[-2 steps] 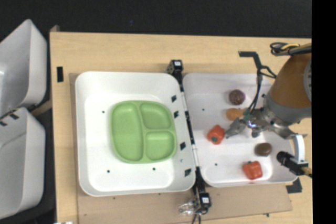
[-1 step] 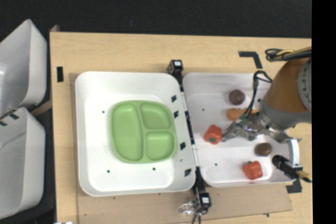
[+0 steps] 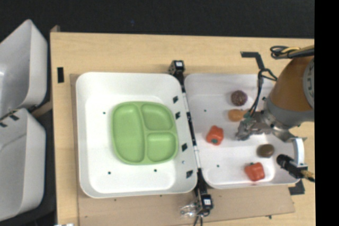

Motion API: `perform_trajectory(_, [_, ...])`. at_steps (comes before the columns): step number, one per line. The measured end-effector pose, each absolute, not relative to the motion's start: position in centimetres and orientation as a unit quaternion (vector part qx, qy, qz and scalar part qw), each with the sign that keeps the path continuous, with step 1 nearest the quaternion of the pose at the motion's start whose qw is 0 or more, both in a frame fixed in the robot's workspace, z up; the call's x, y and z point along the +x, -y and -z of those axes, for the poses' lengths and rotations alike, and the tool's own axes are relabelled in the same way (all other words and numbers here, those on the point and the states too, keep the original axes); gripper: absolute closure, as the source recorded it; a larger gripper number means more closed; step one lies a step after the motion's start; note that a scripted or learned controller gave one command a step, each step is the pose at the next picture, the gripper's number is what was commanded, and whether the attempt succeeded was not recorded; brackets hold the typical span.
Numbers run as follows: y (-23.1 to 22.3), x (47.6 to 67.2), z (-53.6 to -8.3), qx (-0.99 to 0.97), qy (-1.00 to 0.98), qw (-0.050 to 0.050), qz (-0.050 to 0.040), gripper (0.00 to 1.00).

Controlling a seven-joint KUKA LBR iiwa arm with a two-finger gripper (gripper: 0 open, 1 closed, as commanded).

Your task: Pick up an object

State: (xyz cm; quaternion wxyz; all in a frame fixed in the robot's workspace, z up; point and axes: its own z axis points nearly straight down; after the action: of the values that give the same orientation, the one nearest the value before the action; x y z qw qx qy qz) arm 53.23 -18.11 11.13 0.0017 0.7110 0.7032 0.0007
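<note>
The right bin (image 3: 212, 174) holds several small objects: a dark purple round one (image 3: 239, 97), an orange piece (image 3: 236, 114), a red-orange pepper-like piece (image 3: 214, 135), a brown oval one (image 3: 266, 151) and a red piece (image 3: 255, 171). My gripper (image 3: 247, 128) reaches in from the right and hangs low over the bin's middle, just right of the orange piece and above-left of the brown oval. Its tips are dark and small against the bin floor. I see nothing clearly between them.
The left bin (image 3: 90, 177) holds a green divided plate (image 3: 143, 132). A raised divider with black clips (image 3: 185, 124) separates the bins. Cables (image 3: 259, 69) run behind the arm at the back right. White housings (image 3: 18, 114) stand off the bench's left edge.
</note>
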Motion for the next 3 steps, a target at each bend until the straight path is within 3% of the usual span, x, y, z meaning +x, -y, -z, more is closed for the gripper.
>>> perform_trajectory(2, [18.4, 53.6, -23.6, 0.706, -0.708, 0.003, -0.0015, 1.0])
perform_trajectory(3, [18.5, 53.7, -26.7, 0.706, -0.709, 0.002, -0.0009, 1.0])
